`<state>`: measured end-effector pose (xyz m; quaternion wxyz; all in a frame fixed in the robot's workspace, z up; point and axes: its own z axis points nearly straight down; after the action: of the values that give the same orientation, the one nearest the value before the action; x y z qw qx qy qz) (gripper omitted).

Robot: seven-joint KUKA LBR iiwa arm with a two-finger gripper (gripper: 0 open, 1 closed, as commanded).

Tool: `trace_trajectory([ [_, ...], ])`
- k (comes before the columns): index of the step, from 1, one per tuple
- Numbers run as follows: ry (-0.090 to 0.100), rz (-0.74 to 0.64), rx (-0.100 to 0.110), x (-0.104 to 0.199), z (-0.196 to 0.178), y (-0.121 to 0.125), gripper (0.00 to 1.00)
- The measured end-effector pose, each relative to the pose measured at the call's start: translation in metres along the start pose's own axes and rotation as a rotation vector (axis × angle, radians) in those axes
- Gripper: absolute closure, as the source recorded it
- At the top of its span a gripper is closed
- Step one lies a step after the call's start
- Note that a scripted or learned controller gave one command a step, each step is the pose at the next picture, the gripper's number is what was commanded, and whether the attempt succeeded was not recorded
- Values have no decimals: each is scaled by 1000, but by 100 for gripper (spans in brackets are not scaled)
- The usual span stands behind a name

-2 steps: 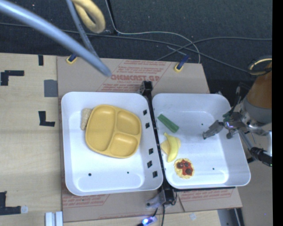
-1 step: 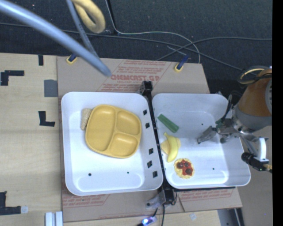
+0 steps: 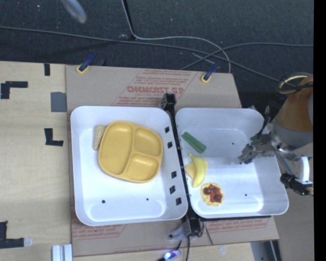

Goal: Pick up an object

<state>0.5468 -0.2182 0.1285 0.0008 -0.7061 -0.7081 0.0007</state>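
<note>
Over right bin (image 3: 254, 116), end effector (image 3: 246, 156), banana (image 3: 197, 170), green block (image 3: 194, 142) apart.

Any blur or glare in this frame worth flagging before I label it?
Camera view: lighting is even and soft, with no hard glare on the white bins. The yellow tray, banana and green block read sharp enough. The gripper is dark and small against the right bin wall, its fingers hard to resolve. A pale blurred smear sits at the top left, out of focus.
</note>
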Motion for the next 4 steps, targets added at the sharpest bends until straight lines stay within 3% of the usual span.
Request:
trace_trajectory([
  [2,-2,1,-7,6,-97,3,100],
  [4,1,-5,-2,115,-111,14,100],
])
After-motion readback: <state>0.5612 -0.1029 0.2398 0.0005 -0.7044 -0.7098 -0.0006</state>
